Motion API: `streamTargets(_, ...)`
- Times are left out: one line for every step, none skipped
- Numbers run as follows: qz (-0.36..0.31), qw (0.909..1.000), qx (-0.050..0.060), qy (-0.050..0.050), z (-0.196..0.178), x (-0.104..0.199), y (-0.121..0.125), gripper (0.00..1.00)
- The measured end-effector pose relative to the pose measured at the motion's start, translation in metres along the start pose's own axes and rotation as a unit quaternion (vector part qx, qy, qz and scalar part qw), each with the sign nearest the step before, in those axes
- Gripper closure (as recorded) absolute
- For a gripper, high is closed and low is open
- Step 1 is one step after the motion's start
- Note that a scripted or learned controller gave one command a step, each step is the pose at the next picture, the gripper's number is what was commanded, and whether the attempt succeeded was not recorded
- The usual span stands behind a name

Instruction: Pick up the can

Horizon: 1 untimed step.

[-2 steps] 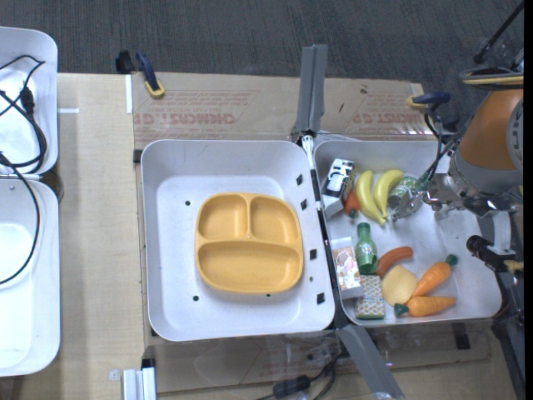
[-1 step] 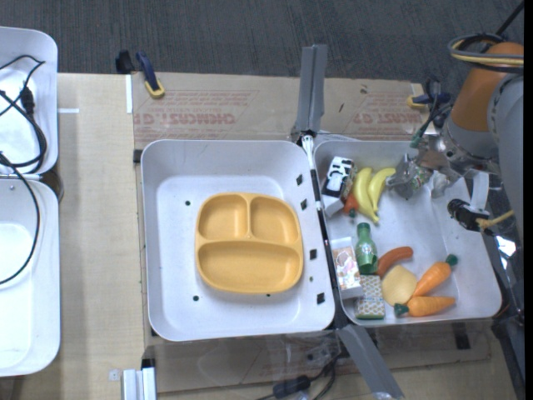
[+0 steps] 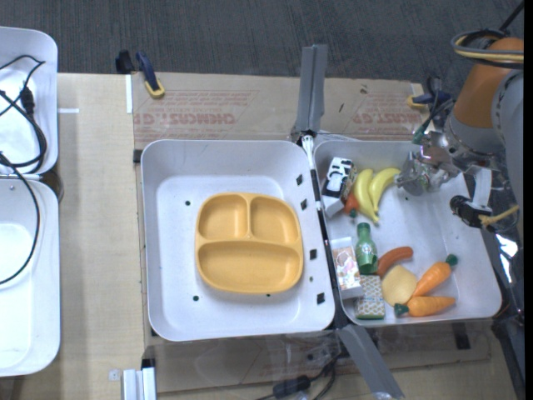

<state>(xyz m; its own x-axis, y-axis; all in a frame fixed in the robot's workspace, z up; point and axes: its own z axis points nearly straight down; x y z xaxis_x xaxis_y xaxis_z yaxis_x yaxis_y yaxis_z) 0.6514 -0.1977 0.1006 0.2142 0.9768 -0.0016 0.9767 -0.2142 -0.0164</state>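
Can: what looks like a small black-and-white can [image 3: 337,176] lies against the left wall of the right-hand shallow white bin [image 3: 441,223], well to the left of the claw in this view. The print is too small to be sure of it.
Claw: the grey two-finger claw [image 3: 416,177] hangs low over the bin's upper right area, apart from the can. Whether it is open or closed cannot be told from this angle, and nothing shows in its grip.
Arm: the grey arm with the orange band [image 3: 487,90] comes in behind the claw from the right.
Between claw and can: a bunch of yellow bananas [image 3: 371,192] lies just left of the claw.
Below the claw: a small green bottle [image 3: 366,250], a red-orange sausage [image 3: 394,259], a pale yellow lemon-shaped piece [image 3: 399,285] and two orange carrots [image 3: 433,278] crowd the bin's near end.
Below the can: flat printed packets [image 3: 346,265] lie along the same wall.
Far left of the claw: the left-hand shallow white bin [image 3: 166,223] holds a yellow three-section plastic tray [image 3: 248,242].
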Motion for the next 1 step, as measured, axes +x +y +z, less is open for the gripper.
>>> streamTargets(0.099,0.9951,-0.009,0.001,-0.1214,0.0431,-0.0205,1.00)
